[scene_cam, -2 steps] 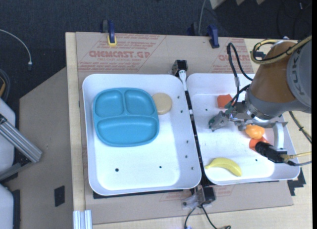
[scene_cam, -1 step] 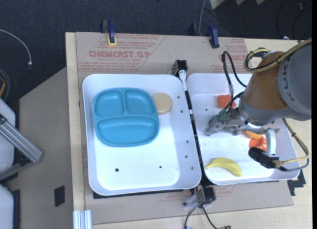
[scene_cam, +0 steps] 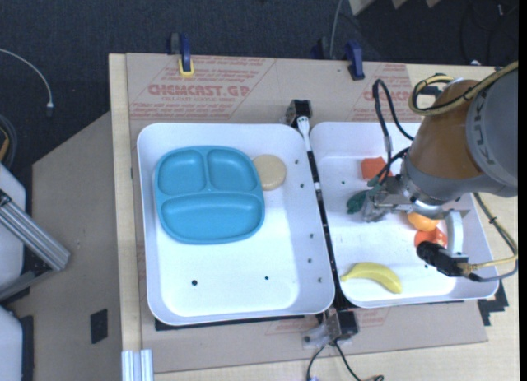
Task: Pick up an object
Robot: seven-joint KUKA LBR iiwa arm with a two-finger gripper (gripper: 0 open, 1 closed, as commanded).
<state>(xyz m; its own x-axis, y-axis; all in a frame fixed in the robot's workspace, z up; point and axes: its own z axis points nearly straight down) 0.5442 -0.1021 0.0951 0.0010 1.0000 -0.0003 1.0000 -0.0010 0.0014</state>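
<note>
Currently your gripper (scene_cam: 372,205) sits low in the right bin (scene_cam: 346,243), touching a dark green object (scene_cam: 357,202); its grip state cannot be told.

The grey arm (scene_cam: 494,132) comes in from the right, its orange band (scene_cam: 440,137) bulking above the wrist. It bends downward, the tool (scene_cam: 370,205) pointing left and low; its tips are too small to read.
</note>
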